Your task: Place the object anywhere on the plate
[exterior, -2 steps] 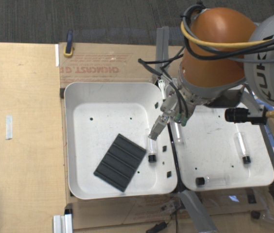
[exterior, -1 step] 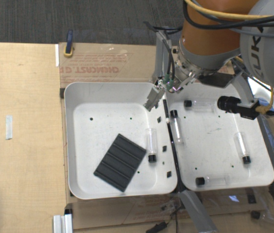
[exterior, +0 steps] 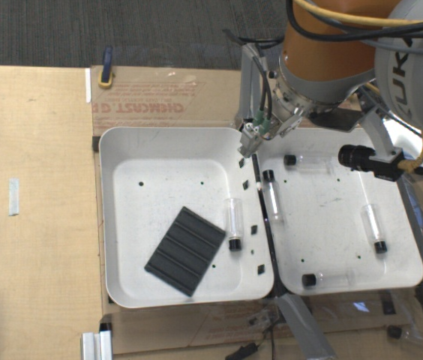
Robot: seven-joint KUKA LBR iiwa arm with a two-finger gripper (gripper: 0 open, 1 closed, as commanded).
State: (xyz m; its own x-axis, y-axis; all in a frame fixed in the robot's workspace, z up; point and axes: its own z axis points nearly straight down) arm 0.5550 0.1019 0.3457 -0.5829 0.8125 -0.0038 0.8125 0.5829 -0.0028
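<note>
Black ribbed plate [exterior: 186, 250] is lying flat in the left bin [exterior: 121, 156], awaiting an object, while gripper [exterior: 253, 135] is hovering by the divider, grip unreadable.

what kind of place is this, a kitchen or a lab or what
Most likely a robotics lab or test bench, not a kitchen. A large industrial arm reaches over two shallow white bins clamped side by side on a cardboard-covered bench, and a lone black ribbed block lies in the left bin.
</note>
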